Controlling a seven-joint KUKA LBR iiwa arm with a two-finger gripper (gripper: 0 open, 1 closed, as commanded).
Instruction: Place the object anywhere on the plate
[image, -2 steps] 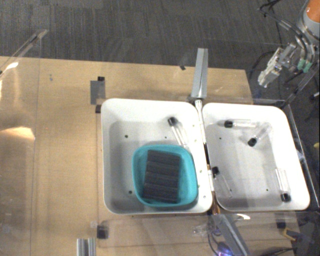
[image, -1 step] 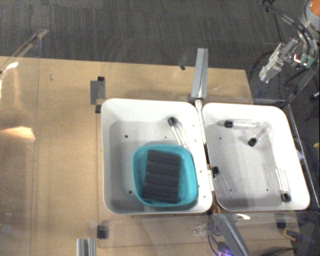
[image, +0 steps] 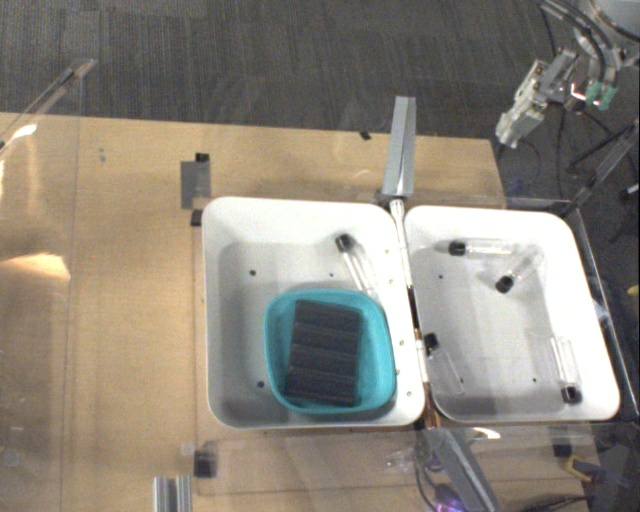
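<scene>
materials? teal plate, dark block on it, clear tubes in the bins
Plate: likely plastic, smooth, uniform teal, soft sheen on the rim.
Block: looks like dark foam or rubber, matte, ribbed in crosswise bands, no glare; can't settle which.
Tubes: transparent plastic or glass with dark caps; the bin floor shows through them.

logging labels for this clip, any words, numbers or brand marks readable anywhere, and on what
None can be read.
Teal plate and the dark ridged block on it: no print.
Clear tubes with black caps: any marks too small to tell.
White bins: blank.
Gripper: blurred, no legible label.
</scene>
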